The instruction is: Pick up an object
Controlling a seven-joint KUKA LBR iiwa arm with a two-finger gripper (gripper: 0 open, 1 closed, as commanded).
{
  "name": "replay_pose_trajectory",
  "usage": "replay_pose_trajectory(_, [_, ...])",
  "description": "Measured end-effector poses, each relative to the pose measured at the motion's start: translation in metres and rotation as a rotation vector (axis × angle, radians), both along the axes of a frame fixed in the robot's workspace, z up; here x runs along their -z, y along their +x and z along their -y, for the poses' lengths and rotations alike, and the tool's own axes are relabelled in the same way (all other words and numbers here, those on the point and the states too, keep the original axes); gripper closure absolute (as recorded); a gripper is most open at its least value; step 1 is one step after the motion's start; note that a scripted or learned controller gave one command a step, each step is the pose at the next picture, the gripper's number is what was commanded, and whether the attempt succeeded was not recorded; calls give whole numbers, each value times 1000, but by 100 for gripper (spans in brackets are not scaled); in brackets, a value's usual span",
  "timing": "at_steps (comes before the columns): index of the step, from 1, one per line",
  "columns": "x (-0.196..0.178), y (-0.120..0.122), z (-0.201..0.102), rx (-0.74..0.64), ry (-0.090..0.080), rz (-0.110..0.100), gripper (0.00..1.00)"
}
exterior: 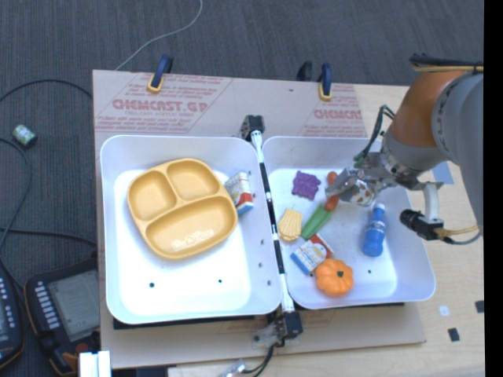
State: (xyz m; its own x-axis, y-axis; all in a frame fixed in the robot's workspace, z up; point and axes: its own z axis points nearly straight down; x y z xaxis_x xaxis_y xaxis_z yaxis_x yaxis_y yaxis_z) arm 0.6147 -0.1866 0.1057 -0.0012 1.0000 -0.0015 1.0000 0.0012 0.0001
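Carrot (320,217) tip under gripper (343,184)

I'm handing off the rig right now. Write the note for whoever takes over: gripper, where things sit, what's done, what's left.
Gripper: low in the right bin, over the red end of the carrot; finger state unclear, nothing seen held.
Right bin: purple piece, corn, blue bottle, small carton, pumpkin.
Left bin: yellow divided plate, small box by its right edge.
Done: arm is at the objects.
Left: grasp and lift one.
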Motion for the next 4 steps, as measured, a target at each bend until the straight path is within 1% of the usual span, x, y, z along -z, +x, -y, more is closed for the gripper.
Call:
replay_pose_trajectory(1, [-107,-5,-70,-1,1,3,100])
replay_pose_trajectory(2, [-78,-46,-126,0,2,-2,100])
replay_pose_trajectory(3, [-78,-118,-223,-1,2,-1,100])
replay_pose_trajectory(4, [-88,-118,-222,0,1,-2,100])
